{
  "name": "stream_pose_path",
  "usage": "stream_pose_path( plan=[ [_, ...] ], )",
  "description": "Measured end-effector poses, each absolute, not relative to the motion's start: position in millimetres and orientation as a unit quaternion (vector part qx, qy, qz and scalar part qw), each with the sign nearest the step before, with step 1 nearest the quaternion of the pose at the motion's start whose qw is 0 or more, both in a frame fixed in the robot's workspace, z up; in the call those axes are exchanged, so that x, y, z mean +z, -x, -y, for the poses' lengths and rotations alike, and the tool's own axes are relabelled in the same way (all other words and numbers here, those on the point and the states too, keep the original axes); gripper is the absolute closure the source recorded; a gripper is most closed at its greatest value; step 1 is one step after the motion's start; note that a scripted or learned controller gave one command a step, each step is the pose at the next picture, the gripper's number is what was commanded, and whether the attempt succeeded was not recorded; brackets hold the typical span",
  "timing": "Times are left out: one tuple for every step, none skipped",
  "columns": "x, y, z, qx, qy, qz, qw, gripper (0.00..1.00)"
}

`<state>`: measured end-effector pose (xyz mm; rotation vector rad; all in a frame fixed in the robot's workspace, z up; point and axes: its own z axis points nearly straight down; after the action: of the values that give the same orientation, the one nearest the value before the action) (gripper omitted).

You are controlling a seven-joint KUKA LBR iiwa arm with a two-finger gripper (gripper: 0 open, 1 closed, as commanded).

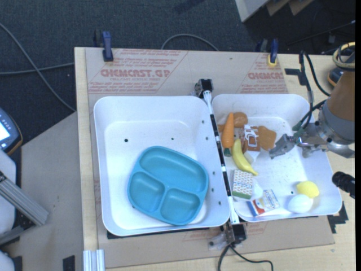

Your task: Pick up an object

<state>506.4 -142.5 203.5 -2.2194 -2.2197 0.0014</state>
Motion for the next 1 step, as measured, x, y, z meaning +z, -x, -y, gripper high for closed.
stream_pose_path(
  plan=[
    [99.0, -535.7, 116.3, -0.0035, 0.707, 0.708, -0.002, 0.00]
  ],
)
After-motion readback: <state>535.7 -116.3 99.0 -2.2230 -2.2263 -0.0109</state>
